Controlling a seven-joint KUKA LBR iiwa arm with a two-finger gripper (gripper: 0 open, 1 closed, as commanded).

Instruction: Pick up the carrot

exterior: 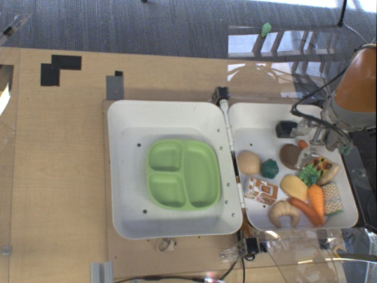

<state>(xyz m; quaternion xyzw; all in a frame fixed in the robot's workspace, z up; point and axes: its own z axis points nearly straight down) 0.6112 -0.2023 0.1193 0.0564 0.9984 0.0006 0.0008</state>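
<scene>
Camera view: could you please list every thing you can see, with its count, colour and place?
shallow white plastic bins: 2, white, side by side on bench
green divided plate: 1, light green, middle of left bin
orange carrot: 1, orange, right bin, near front right
thin orange-red stick: 1, beside carrot
croissant: 1, tan, right bin front
yellow oval food: 1, right bin
beige egg-shaped food: 1, right bin left side
dark green lump: 1, beside it
brown round food: 1, right bin
printed packet: 1, red-white
arm: 1, grey-orange, right
gripper: 1, above right bin
</scene>
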